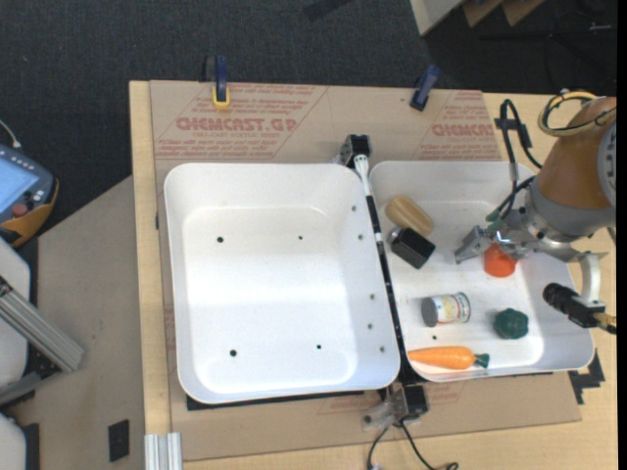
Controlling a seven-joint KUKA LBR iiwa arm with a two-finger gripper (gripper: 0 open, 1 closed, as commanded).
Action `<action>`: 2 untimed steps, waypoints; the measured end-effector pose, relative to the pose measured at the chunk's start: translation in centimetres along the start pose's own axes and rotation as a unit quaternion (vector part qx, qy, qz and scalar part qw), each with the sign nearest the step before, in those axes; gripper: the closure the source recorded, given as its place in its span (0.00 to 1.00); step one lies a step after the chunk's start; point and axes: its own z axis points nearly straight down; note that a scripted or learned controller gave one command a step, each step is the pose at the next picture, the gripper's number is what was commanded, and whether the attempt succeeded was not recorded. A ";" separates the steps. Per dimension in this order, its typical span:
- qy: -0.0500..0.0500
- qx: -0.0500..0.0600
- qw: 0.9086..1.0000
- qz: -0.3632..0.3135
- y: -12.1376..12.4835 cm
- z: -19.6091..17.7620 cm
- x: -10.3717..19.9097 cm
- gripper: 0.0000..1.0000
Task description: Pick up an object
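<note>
so the thing closest to my gripper (487,248) is the small red-orange object (501,263) in the right bin (446,176), sitting over toward that bin's right side, a bit above the middle of the frame's height. my gripper is right at its upper left edge, grey metal bits just touching or overlapping it from this angle. honestly i can't tell whether my fingers are apart or together, the view is too slanted and the parts are too small, and i can't see the red thing between them either, so no claim of a hold here.

rest of the right bin: a tan wooden block (409,211) lies in the upper left part, with a black block (411,249) just below it, close enough that they look like they touch. lower down near the middle there's a little jar with a white label (447,308) lying on its side. to its right, a dark green lump (510,324). along the bottom rim lies an orange carrot (447,358) with its green end pointing right.

my arm (578,179) comes in from the right edge of the frame, orange band above the grey wrist, black cables looping over it.

the left bin (196,199) sits beside the right one, their rims touching along the middle. both rest on a brown cardboard sheet (284,106) with red lettering, held by two blue clamps (219,74) at the top edge.
</note>
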 end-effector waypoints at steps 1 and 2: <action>-0.002 -0.005 1.000 0.001 0.3 -1.7 -0.3 1.00; 0.005 -0.002 1.000 -0.003 4.6 -13.8 6.3 1.00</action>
